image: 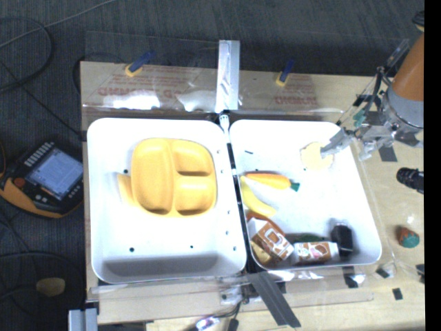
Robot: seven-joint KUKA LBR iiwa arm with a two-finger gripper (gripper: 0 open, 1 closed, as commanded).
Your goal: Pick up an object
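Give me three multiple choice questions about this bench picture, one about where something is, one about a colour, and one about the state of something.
1. Where does the yellow tray lie?
A. in the left bin
B. in the right bin
C. on the floor

2. What colour is the tip of the toy carrot?
A. red
B. green
C. white

3. How does the dark bottle sit?
A. standing upright
B. lying on its side
C. hanging from the gripper

Answers: 1 A, the tray rests inside the left bin. 2 B, the carrot's orange body ends in a green tip. 3 B, the bottle lies flat along the near wall of the right bin.
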